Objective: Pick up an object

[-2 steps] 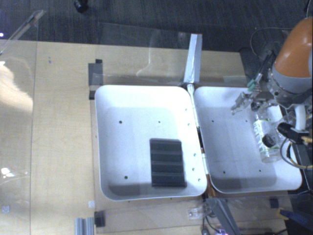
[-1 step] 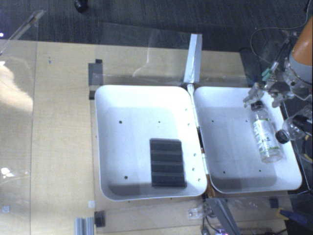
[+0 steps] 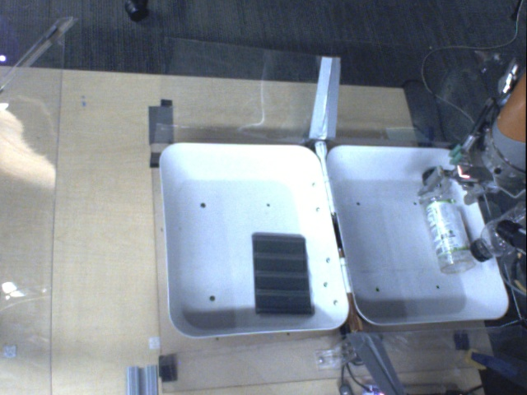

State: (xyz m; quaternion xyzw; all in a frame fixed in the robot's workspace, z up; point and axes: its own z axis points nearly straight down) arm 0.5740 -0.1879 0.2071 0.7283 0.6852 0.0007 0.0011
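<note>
sat with gripper right at top end of clear bottle, long axis running away toward near rim; gripper state unclear.

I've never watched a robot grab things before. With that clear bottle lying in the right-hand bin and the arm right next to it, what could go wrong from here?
1. The clear bottle lies on its side, so it may roll or slip away when pinched.
2. It rests close to the right bin's far-right wall, leaving the gripper little room and risking a bump against the rim.
3. The bottle is transparent against white, so the program might misjudge where it is.
</note>
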